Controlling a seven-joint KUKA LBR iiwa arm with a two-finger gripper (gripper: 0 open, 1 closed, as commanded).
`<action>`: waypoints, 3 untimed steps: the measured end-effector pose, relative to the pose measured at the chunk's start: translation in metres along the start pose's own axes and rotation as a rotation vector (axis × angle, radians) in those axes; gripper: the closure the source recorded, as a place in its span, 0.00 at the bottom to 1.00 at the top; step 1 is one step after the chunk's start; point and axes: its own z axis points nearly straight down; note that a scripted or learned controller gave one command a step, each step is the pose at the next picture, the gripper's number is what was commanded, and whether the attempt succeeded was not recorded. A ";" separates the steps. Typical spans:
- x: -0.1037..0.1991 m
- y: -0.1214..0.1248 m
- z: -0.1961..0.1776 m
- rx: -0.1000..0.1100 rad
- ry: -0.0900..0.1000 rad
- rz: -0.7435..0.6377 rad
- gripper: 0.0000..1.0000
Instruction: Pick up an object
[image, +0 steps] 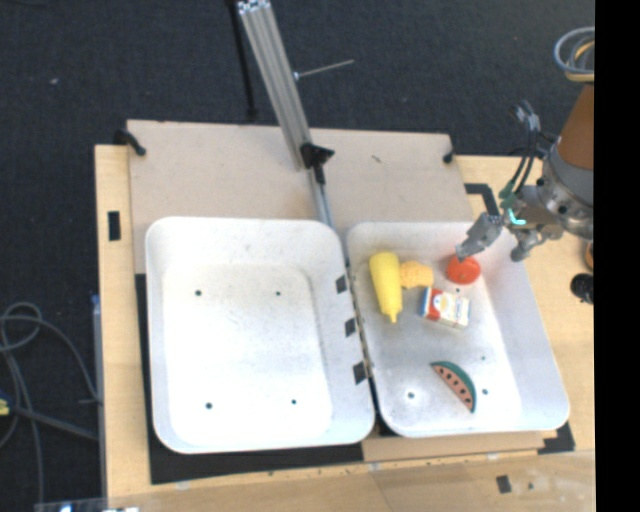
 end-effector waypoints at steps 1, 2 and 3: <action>0.000 0.001 -0.002 -0.004 -0.001 -0.001 0.00; 0.003 0.009 0.045 0.000 -0.002 -0.001 0.00; 0.011 0.011 0.103 0.002 -0.001 -0.001 0.00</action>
